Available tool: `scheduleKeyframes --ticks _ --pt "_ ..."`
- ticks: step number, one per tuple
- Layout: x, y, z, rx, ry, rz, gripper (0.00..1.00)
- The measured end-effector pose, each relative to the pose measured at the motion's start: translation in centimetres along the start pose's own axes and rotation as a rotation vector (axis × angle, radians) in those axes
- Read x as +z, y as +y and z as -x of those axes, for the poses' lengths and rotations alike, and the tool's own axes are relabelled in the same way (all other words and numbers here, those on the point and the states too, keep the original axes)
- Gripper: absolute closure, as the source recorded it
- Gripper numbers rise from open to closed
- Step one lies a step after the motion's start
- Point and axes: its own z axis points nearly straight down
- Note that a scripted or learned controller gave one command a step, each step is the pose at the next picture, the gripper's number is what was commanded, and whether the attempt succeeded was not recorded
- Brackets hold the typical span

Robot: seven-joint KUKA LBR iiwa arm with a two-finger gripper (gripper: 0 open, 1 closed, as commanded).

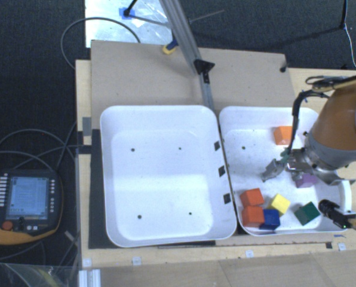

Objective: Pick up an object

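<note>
The right bin [244, 130] holds several small blocks. An orange block [282, 135] lies near its far side. Along the near wall sit two orange blocks [252, 197] [253, 214], a yellow block [280, 204], a blue block [271, 218] and a green block [307, 213]. A purple block [306, 180] lies partly under the wrist. My gripper [284, 168] hangs low over the middle of the right bin, just left of the purple block and apart from the other blocks. Nothing is visibly held in it.
The left bin [160, 172] stands beside the right one, with a shared wall between them. A slanted metal pole [184, 31] crosses above the far edge. A teach pendant [24, 205] lies on the floor at left.
</note>
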Motion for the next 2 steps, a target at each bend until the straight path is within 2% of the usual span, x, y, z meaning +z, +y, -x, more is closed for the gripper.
scheduleKeyframes --ticks 1,2 --pt "5.2 0.0 0.0 0.000 0.001 -0.002 0.00" --pt "3.9 0.1 0.0 -0.002 -0.001 0.004 1.00"
